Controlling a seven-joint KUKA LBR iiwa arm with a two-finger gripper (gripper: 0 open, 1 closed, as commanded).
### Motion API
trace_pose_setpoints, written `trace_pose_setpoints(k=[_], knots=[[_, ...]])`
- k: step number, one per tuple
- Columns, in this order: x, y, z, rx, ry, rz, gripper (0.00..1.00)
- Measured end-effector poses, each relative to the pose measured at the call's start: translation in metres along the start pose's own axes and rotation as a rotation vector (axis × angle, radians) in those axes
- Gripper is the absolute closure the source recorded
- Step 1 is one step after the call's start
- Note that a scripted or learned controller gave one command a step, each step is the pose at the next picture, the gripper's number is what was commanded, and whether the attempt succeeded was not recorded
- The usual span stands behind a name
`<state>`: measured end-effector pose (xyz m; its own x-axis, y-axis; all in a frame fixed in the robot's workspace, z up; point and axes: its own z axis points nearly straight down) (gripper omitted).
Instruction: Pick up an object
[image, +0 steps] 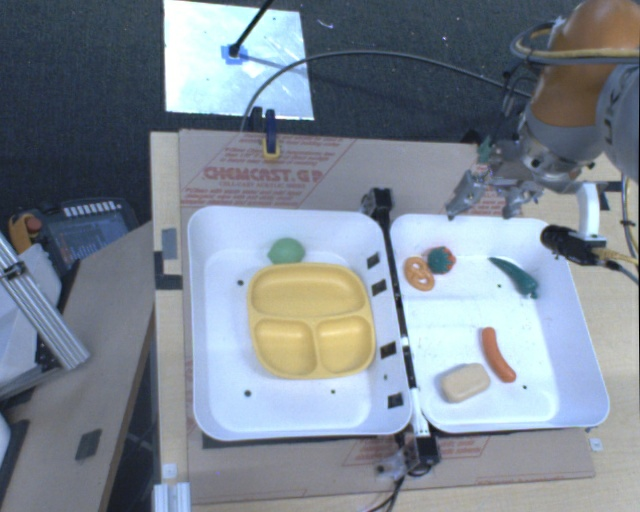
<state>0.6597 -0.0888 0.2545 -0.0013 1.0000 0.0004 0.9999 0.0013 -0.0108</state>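
Currently the gripper hangs above the far rim of the right bin, near its back edge, with its two fingers spread apart and nothing between them; it touches no object. Arm comes in from the upper right, grey body, orange band on top. Right bin holds the loose items, all lying flat on the white floor and apart from the gripper: an orange pretzel-shaped ring at the back left, touching or just beside a small red-and-green piece; a dark green pepper-like thing toward the back right, slanted; an orange-red sausage near the middle, slanted; a tan bread-like block at the front, just beside the sausage's lower end. Left bin holds a yellow divided tray with three compartments, sitting flat in the middle, and a green ball just behind the tray's far edge, touching or nearly so. Both bins rest side by side on a cardboard-covered surface, joined along a black strip. A black cable curves across the dark background toward the arm. Exact item types are hard to tell at this size.
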Motion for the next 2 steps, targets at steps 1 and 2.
trace_pose_setpoints(k=[1,2], knots=[[0.0,0.002,-0.008,-0.012,-0.001,-0.002,0.0],[-0.004,0.008,0.052,-0.009,-0.001,0.0,0.0]])
